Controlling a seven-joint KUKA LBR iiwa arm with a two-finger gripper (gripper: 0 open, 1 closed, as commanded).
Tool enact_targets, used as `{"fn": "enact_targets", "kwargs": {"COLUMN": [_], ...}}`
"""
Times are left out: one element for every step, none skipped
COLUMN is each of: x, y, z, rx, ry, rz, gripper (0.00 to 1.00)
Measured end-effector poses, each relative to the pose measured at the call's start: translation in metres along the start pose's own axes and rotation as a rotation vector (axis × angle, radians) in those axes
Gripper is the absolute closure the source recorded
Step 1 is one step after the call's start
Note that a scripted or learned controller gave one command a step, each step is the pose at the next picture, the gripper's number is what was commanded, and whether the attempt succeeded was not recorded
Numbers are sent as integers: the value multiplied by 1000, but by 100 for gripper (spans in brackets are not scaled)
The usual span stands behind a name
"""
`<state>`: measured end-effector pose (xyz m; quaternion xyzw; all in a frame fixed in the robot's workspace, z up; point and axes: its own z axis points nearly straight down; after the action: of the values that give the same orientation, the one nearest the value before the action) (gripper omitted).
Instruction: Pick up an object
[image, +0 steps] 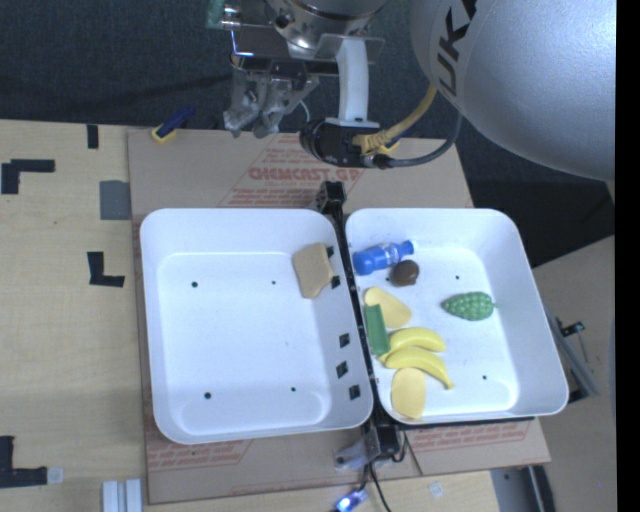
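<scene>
The left bin (190, 330) holds one tan block (313, 269) at its 2 o'clock corner. At 12 o'clock the gripper (256, 110) hangs above the tabletop (60, 300), holding nothing; whether its fingers are parted I cannot tell. This looks like the approach step: next it must descend over a chosen object, perhaps the blue bottle (383, 256) in the right bin (500, 300).

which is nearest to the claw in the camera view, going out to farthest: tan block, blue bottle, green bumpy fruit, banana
From the claw:
1. tan block, left bin, by the divider
2. blue bottle, right bin, top left
3. green bumpy fruit, right bin, right side
4. banana, right bin, lower part
</scene>
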<state>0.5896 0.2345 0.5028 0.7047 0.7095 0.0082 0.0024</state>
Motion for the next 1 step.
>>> {"fn": "enact_targets", "kwargs": {"x": [-4], "y": [30], "z": [134], "rx": [27], "ry": [-14], "rz": [7], "gripper": [100]}}
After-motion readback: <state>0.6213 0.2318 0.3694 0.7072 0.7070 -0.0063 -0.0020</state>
